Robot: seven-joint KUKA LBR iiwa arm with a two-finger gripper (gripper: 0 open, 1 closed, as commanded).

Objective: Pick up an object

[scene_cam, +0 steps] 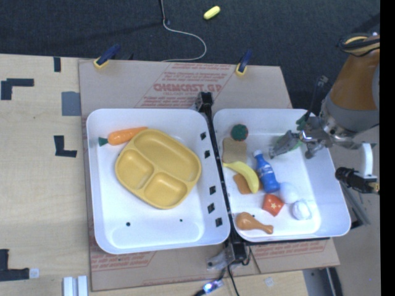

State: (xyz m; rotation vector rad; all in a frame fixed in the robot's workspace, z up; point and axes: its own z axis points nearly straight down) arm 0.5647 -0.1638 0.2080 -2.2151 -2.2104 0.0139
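My gripper [290,152] hovers over the back middle of the right bin [321,184], its fingers spread open and nothing between them. A blue bottle [266,172] lies just below and left of it, apart from the fingers. Beside the bottle are a yellow banana [244,172], a tan block [233,148] and a green round piece [239,131]. Toward the front lie a red piece [273,205], a white piece [301,209] and a brown drumstick [252,222].
The left bin [102,184] holds a yellow divided plate [158,167] and an orange carrot [124,135]. A black divider strip [213,171] runs between the bins. A cable [185,32] and a small yellow item [212,12] lie on the dark floor behind.
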